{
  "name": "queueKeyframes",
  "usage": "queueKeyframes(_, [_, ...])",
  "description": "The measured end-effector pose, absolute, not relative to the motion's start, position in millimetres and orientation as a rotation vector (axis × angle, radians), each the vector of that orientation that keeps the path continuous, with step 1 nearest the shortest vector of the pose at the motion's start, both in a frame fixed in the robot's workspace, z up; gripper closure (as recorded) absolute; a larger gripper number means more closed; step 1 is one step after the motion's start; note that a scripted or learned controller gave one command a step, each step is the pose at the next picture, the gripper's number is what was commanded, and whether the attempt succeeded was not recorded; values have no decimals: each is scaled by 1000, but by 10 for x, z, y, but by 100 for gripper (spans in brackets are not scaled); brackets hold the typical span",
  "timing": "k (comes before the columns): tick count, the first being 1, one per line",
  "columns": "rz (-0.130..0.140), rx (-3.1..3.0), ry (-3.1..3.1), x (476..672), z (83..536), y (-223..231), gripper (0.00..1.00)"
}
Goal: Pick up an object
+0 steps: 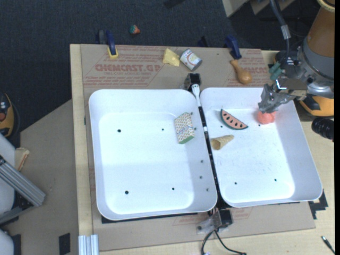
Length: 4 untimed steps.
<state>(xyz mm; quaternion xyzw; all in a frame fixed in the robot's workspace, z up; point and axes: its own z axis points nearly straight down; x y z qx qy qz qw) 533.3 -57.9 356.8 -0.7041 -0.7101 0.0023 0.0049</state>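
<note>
In the right bin lie a watermelon slice, a small ice-cream cone and a pink-red object near the far right wall. My gripper hangs right over the pink-red object, its tips at or just above the object's top; the fingers look close together, but whether they grasp it is unclear. A patterned little carton stands in the left bin by its right wall.
Outside the bins on the cardboard at the back lie a yellow cheese wedge, a small box and a brown pear-shaped toy. Blue clamps hold the board. A black clip sits between the bins.
</note>
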Motion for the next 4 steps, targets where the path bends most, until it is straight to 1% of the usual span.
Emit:
queueKeyframes(1, [-15,-2242,-2230,5539,5178,-1306,100])
queueKeyframes(2, [13,-2207,-2216,5045,3835,-757,100])
queueKeyframes(3, [7,-2226,-2210,4772,3388,-1298,100])
queueKeyframes(4, [2,-2227,-2217,4788,3303,-1794,100])
